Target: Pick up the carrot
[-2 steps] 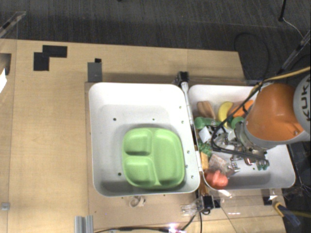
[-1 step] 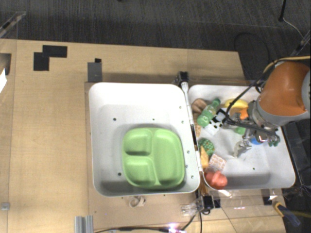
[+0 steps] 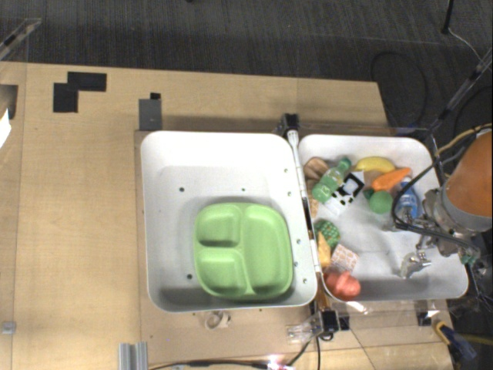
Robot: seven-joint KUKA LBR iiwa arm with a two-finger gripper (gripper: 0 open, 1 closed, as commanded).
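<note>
- Carrot (image 3: 390, 178): orange, lying flat near the far wall of the right bin (image 3: 447, 287), just beside the banana (image 3: 373, 163) and close to the green ball (image 3: 379, 201). I read it as loose among the toys, nothing gripping it, so the pick is not yet made.
- Claw (image 3: 414, 265): low over bare bin floor near the front right corner, well apart from the carrot. From this slant I cannot tell whether it is released or clenched; I see nothing between its tips.
- Arm (image 3: 471, 187): enters from the right, its orange band above the wrist sitting over the bin's right rim. In my judgement it must travel toward the far wall to reach the target.
- Clutter: green bottle (image 3: 331, 180), a black-and-white tag (image 3: 348, 189), a blue item (image 3: 406, 202), packets and a red piece (image 3: 343, 285) line the bin's left side. I expect the banana's nearness to crowd a grasp.
- Left bin (image 3: 162, 206): holds a green divided tray (image 3: 243, 248), likely a drop place, not needed now.
- Worktop (image 3: 69, 245): carries both bins side by side.
</note>
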